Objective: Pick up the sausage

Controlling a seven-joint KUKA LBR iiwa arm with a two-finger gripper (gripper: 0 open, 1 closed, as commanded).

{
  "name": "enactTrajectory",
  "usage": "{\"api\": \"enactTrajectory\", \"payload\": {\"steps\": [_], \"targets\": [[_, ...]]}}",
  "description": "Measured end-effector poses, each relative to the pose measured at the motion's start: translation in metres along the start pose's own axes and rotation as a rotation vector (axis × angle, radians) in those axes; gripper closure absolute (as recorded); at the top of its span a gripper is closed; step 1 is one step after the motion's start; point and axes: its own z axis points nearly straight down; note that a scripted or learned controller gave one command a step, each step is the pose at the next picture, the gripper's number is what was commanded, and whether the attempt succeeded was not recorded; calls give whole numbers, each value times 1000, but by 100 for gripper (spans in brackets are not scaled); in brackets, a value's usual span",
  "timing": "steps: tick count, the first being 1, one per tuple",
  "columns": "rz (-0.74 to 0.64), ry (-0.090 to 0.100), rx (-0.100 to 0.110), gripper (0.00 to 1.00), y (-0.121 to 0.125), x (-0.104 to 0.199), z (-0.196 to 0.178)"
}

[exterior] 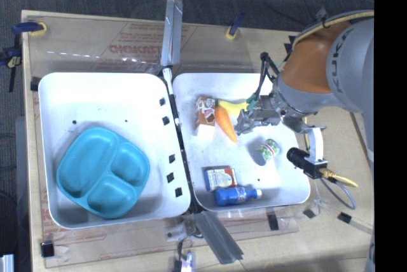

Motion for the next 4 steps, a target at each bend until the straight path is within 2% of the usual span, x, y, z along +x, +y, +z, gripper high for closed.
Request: {"api": "enactTrajectory", "payload": {"steps": [1, 2, 3, 4], "targets": [[0, 0, 0, 0, 0, 0, 0], [3, 0, 1, 0, -59, 28, 81], [8, 0, 0, 0, -7, 4, 111], [-36, -1, -3, 0, 46, -27, 109]]}}
